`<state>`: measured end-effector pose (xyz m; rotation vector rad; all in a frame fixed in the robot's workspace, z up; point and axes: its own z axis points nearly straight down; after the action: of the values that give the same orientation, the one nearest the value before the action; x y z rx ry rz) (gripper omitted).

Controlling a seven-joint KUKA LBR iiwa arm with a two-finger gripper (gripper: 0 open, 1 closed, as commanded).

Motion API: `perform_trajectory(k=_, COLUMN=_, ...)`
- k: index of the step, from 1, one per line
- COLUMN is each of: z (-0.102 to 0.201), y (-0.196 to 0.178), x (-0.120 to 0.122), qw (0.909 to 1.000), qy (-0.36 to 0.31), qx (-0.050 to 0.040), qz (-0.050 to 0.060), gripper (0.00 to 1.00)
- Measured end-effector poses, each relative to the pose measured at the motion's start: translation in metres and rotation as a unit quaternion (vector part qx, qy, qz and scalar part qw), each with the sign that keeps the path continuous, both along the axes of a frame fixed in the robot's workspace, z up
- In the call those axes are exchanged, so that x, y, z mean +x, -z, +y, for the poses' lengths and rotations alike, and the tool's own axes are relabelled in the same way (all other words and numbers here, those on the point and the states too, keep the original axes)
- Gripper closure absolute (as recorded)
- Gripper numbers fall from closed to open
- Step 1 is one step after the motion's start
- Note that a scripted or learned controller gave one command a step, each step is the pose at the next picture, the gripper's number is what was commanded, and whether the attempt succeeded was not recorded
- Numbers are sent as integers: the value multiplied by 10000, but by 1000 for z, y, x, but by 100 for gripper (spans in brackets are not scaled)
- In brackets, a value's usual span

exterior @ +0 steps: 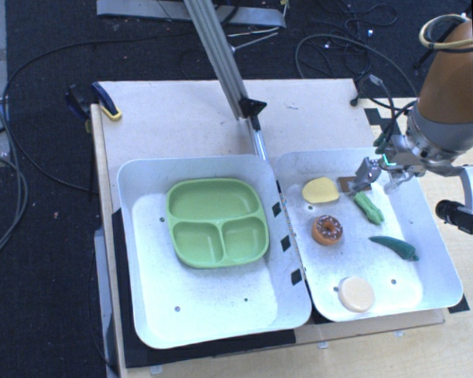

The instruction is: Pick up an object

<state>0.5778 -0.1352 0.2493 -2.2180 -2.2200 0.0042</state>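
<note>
My gripper [381, 178] hangs over the upper right part of the right bin [427, 214], its fingers spread open with nothing between them. Just below its left finger lies a light green pod-shaped object [369, 207]. A yellow lemon-like piece [320, 191] rests to the left of the gripper. A brown donut with sprinkles [327, 230] sits near the bin's middle. A dark green curved vegetable [394, 247] lies at the right, and a cream round bun [357, 294] is near the front edge.
The left bin [148, 307] holds a green three-compartment plate [218, 222]. A slanted metal pole [223, 58] rises from the bench behind the bins. Cables run over the dark floor around the bench.
</note>
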Motion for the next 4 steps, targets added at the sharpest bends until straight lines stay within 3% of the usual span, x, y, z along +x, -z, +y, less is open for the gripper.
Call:
perform_trajectory(k=1, z=0, y=-2, x=1, qw=10000, qy=-3, qx=-3, qz=-20, gripper=0)
perform_trajectory(k=3, z=-2, y=90, x=2, qw=10000, qy=9, qx=-4, qz=-8, gripper=0)
perform_trajectory(k=4, z=2, y=148, x=5, qw=10000, qy=13, qx=0, qz=-54, gripper=0)
